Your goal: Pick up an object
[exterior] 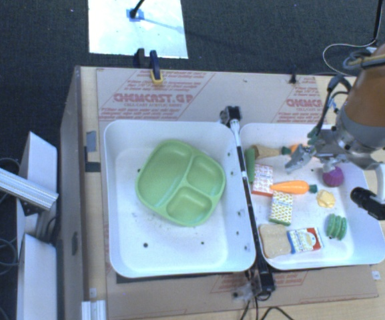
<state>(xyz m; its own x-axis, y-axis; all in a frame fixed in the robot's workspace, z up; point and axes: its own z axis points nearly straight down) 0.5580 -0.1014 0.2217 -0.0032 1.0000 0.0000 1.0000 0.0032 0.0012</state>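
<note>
Carrot, small orange plastic toy [292, 187], lay just below claw [300, 157]: light, rigid, slippery; grasp mid-body. Claw's state indiscernible.

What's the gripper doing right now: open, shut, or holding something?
Gripper: over the right bin, near the carrot and the purple item; open or shut cannot be told, and no object shows between its fingers.

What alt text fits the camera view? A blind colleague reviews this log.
The gripper hovers over the right bin, near a toy carrot and a purple toy. The left bin holds a green divided plate.
</note>
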